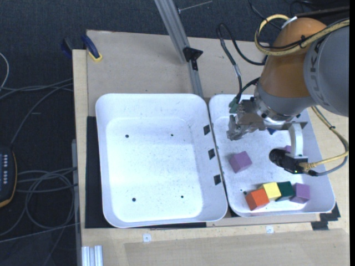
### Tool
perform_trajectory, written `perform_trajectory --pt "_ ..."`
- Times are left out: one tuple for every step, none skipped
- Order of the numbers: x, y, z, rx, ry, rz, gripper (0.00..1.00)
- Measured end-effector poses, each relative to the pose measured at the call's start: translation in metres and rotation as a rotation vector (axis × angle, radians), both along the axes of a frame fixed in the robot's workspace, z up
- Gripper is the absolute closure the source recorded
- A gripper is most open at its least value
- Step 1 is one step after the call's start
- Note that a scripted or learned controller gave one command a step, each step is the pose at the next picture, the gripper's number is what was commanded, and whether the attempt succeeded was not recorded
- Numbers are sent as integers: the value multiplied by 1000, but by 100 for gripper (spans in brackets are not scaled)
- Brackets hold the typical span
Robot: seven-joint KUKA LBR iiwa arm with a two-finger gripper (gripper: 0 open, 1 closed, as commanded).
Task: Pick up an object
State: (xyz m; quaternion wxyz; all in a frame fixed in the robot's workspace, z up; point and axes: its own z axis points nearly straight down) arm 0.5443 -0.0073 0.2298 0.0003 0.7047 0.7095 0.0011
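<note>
Right bin (327, 195), smooth white plastic, holds blocky pieces: a purple cube (240, 161) mid-bin, and an orange block (257, 199), yellow cube (272, 190), green cube (285, 189) and small purple cube (302, 192) along the front edge. Gripper (237, 132) hangs above the bin floor near the purple cube, apart from it; cannot tell how its jaws stand.

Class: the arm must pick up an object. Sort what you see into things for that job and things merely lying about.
For the job: gripper; purple block; orange block; yellow block; green block; small purple block; right bin.

Lying about: left bin; blue clamp; floor cables.
</note>
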Motion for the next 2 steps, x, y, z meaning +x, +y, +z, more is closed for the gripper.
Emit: perform_trajectory --pt "33 49 0 1 -1 0 100" --pt "54 102 -7 1 0 0 100"
